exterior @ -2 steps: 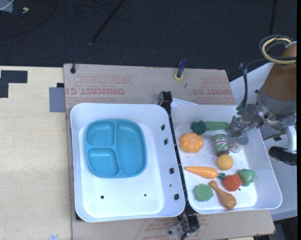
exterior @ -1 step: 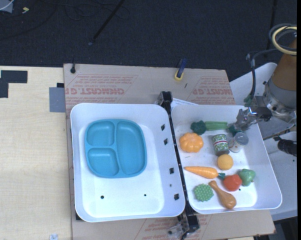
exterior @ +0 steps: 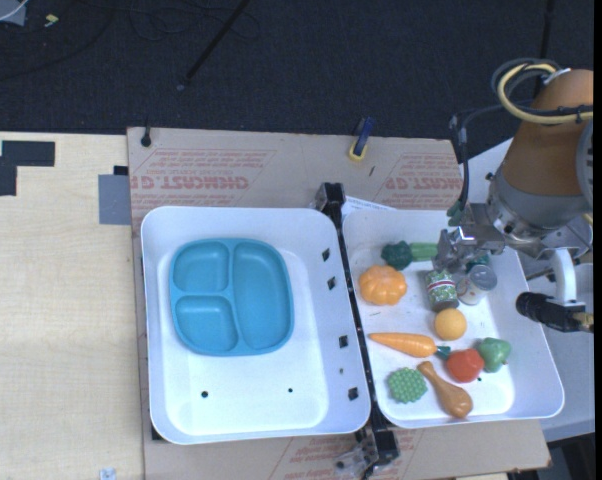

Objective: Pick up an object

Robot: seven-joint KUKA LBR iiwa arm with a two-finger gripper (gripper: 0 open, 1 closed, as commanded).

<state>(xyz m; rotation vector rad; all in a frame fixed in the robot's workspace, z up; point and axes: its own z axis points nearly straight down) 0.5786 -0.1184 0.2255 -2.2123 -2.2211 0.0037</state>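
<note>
In the right bin (exterior: 541, 393) lie several toy foods: an orange pumpkin (exterior: 382, 286), a dark green vegetable (exterior: 399, 254), a small can (exterior: 442, 290), a yellow-orange ball (exterior: 450, 323), a carrot (exterior: 405, 344), a red tomato (exterior: 464, 365), a green pepper (exterior: 495, 351), a bumpy green ball (exterior: 407, 385) and a drumstick (exterior: 447, 392). My gripper (exterior: 461, 256) hangs low over the bin's back right part, just above the can and beside a small grey-blue round piece (exterior: 481, 278). I see nothing lifted off the bin floor.
The left bin (exterior: 171, 388) holds a blue divided plate (exterior: 231, 296). A black clip divider (exterior: 343, 298) runs between the bins. The arm's orange and grey body (exterior: 546, 158) overhangs the right bin's back right corner. Cardboard (exterior: 241, 168) lies under both bins.
</note>
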